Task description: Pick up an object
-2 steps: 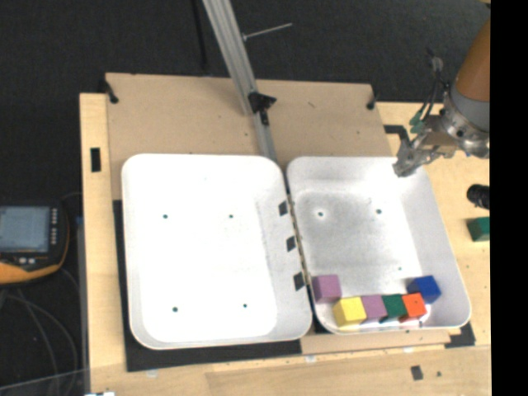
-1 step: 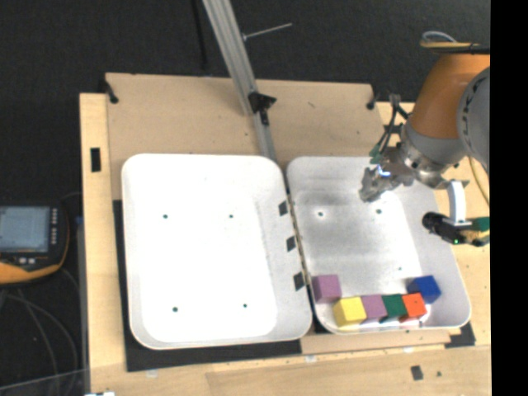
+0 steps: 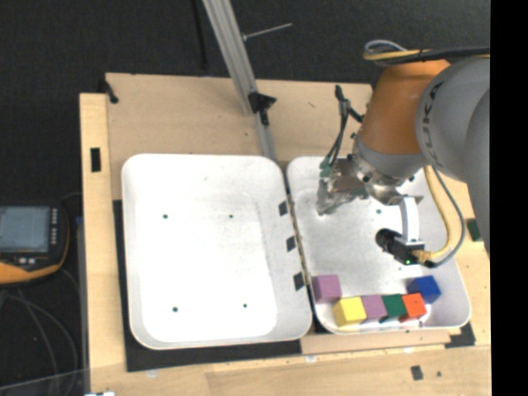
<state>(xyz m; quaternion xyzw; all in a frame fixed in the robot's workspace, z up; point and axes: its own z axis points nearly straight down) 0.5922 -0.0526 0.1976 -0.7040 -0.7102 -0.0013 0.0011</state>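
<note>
Several small blocks lie along the front edge of the right bin: a purple block, a yellow block, a second purple block, a green block, an orange block and a blue block. My gripper hangs over the back left part of this bin, well behind the blocks. Nothing shows between its fingers.
The left bin lies beside the right one, with a row of black clips on the divide. A slanted metal pole rises behind the bins. A handheld controller lies off the bench at left.
</note>
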